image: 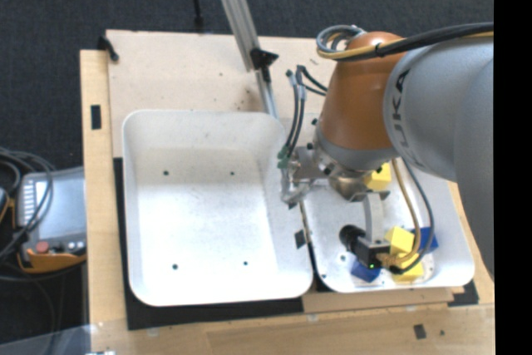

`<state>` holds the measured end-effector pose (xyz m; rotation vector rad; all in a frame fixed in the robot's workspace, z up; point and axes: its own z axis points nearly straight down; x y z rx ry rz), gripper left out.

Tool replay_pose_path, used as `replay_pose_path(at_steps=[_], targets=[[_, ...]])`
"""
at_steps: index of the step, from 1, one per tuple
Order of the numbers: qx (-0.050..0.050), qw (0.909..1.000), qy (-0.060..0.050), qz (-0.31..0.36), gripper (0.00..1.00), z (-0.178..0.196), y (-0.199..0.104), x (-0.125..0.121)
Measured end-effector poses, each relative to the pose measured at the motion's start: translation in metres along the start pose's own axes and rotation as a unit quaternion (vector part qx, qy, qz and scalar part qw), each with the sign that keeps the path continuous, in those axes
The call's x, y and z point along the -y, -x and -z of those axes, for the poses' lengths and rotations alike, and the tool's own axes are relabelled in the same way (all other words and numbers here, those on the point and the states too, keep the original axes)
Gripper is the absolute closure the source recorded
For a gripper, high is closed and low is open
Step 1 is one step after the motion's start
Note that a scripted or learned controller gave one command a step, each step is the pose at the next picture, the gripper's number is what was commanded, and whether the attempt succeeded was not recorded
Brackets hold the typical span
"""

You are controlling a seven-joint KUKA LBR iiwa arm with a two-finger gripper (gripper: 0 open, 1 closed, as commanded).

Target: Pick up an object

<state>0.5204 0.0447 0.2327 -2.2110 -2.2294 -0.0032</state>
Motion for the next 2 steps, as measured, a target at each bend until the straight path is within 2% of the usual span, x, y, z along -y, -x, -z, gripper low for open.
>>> replay_pose_path(at_steps=[1, 2], targets=[[0.001, 1.0, 0.0, 0.0, 1.0, -0.0068, -0.0499, -0.0064], [0.001, 1.0, 0.0, -0.003, 0.0, -0.0065, -0.0472, -0.0064]])
